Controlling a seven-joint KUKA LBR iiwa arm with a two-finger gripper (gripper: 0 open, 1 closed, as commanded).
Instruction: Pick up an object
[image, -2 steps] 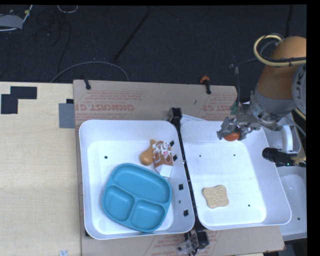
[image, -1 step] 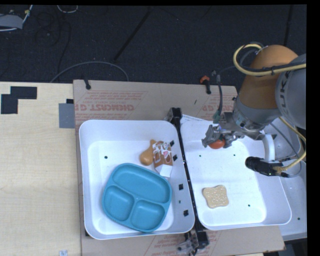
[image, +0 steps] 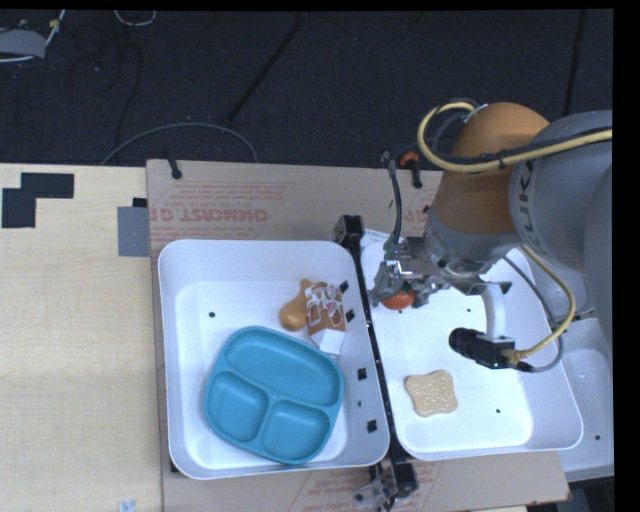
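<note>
While the arm (image: 520, 190) is reaching in from the right of the frame, the hand (image: 398, 292) is hanging over the upper left corner of the right bin (image: 560, 420), beside the divider. A small red-orange object (image: 399, 298) is sitting right at its fingers; whether they are pinching it, I cannot tell. A toast-shaped piece (image: 431, 392) is lying lower in that bin. The left bin (image: 185, 300) is holding a blue divided plate (image: 273, 394) and a brown-and-white toy (image: 313, 308).
</note>
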